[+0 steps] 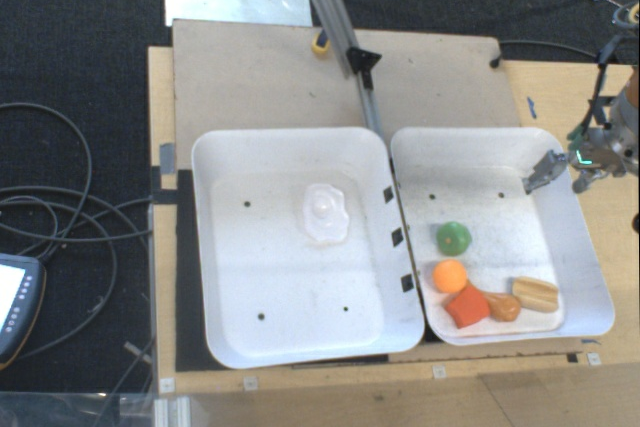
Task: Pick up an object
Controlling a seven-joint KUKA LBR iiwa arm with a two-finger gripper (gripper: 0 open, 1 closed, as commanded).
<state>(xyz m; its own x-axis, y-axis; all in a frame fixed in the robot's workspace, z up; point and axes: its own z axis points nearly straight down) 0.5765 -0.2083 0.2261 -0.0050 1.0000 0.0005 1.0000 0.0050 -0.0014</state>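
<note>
The arm is cut off by the right edge, so little above its wrist shows. The end effector is small and blurred; its shape is hard to make out. At the left edge a tablet-like device is cropped. The small orange piece beside the red block is too small to identify.

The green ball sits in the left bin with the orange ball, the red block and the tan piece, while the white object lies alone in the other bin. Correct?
Not quite. The camera view shows the green ball in the right bin with the orange ball, red block and tan piece. The white object lies alone in the left bin.
</note>
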